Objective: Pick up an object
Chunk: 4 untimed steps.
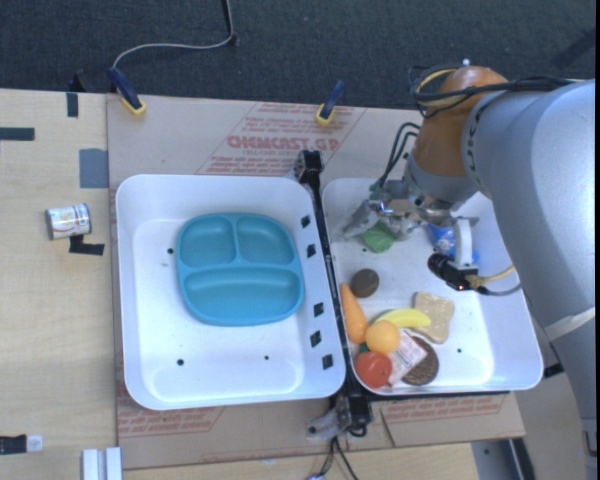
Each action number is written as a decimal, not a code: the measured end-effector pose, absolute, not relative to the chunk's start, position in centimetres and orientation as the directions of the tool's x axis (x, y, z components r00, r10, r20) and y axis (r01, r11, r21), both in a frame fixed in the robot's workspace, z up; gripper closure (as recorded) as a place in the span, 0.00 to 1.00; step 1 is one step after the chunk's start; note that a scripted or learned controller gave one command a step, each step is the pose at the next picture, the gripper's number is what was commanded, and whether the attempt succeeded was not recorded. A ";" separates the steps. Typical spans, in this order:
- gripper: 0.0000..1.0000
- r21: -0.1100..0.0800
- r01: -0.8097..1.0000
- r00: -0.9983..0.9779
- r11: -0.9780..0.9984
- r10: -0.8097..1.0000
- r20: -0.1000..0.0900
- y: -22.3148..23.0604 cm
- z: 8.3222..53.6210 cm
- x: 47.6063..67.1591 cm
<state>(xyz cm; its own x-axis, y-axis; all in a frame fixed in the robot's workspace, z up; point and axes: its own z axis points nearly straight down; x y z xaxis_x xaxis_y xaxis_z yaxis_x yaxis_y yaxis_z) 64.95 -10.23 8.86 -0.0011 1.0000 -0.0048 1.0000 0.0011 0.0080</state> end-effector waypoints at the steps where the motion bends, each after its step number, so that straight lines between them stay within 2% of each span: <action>1: 1.00 0.010 1.000 -0.002 0.003 1.000 -0.005 -10.2 10.0 65.0; 2: 0.00 0.009 1.000 -0.003 0.003 1.000 -0.006 -10.2 9.9 65.0; 3: 0.00 0.012 1.000 -0.002 0.002 1.000 -0.004 -10.8 8.9 62.7; 4: 0.00 0.004 1.000 -0.002 0.002 1.000 -0.002 -14.0 8.6 66.9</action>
